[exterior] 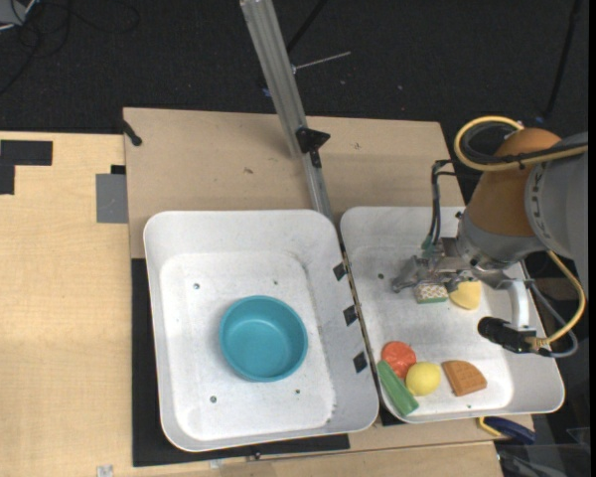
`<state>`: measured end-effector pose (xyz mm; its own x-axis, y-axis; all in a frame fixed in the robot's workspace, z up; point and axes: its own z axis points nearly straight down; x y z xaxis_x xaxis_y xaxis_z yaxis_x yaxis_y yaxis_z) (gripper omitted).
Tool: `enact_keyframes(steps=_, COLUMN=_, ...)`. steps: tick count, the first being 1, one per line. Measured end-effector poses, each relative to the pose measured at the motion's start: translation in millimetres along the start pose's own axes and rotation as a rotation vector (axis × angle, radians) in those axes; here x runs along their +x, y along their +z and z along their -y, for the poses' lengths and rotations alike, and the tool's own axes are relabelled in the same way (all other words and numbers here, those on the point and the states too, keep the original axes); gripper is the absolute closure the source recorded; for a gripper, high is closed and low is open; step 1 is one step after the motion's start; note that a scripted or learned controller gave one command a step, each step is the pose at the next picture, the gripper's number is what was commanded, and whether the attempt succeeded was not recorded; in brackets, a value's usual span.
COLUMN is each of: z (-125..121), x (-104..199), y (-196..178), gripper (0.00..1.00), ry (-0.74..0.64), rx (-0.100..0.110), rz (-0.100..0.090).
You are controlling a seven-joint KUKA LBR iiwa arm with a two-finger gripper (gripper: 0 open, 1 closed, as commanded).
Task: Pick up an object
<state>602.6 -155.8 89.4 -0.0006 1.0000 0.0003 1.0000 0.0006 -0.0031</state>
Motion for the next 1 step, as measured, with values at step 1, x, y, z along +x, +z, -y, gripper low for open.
enact_keyframes(steps=1, z=-0.4, x=-0.8, y=-11.6, gripper=1.00, ry=0.002, rx=-0.002, rz=0.000)
